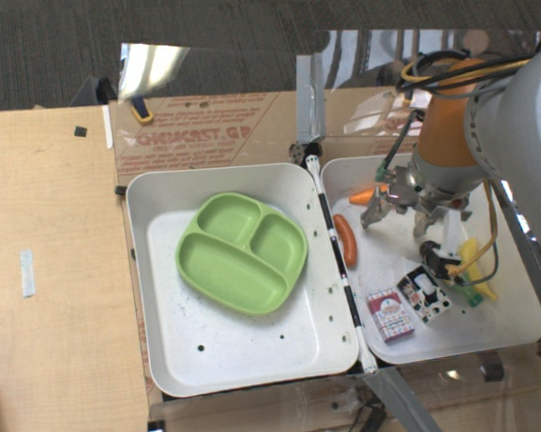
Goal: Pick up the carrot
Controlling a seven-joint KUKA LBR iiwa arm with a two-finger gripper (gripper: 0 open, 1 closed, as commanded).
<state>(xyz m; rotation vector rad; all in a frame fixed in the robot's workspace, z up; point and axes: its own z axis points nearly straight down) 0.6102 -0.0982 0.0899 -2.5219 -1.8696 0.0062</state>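
Note:
The carrot [363,196] is a small orange piece with a green end, lying at the back left of the right bin [506,331]. My gripper [400,218] hangs over that bin just to the carrot's right and a little nearer the front. Its grey fingers [377,214] are spread apart and open, with nothing between them. The carrot's right end lies close against the gripper's body. The orange band of the arm [444,129] rises behind it.
A red sausage [347,239] lies along the right bin's left wall. A small pink box [389,315], a black-and-white item [423,293] and a yellow-green toy [474,268] sit toward the front. A green divided plate [244,252] rests in the left bin [170,360].

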